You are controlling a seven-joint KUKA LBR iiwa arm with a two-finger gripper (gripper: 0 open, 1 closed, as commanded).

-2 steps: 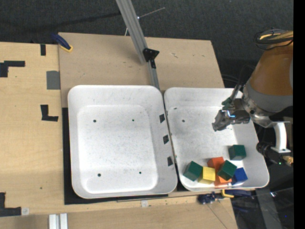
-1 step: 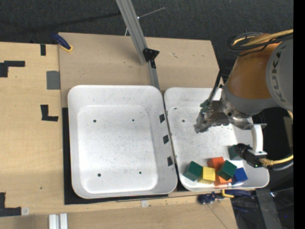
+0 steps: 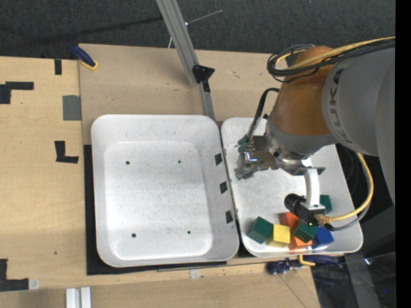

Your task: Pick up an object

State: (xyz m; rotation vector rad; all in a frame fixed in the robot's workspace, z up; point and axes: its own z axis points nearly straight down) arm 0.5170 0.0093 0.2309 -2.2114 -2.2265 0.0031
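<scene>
Bins: 2 white, side by side; left bin [image 3: 157, 188], right bin [image 3: 247, 239].
Blocks: approx 6 seen, clustered in right bin's near corner – green block [image 3: 260, 229], yellow block [image 3: 281, 235], blue block [image 3: 323, 237], others red/orange/green.
Long axis: none made out; blocks stubby.
Gripper [image 3: 247, 164]: over right bin's left part, apart from blocks; open/closed state can't be told.

left bin [image 3: 157, 185]: floor bare, open from above
right bin [image 3: 270, 185]: arm [image 3: 308, 101] hangs over upper half, blocks it
blocks [image 3: 289, 230]: packed in right bin's near corner, touching; tight between them
divider: bin rims meet, clips along the seam
pole [image 3: 183, 40]: slants across behind bins
</scene>
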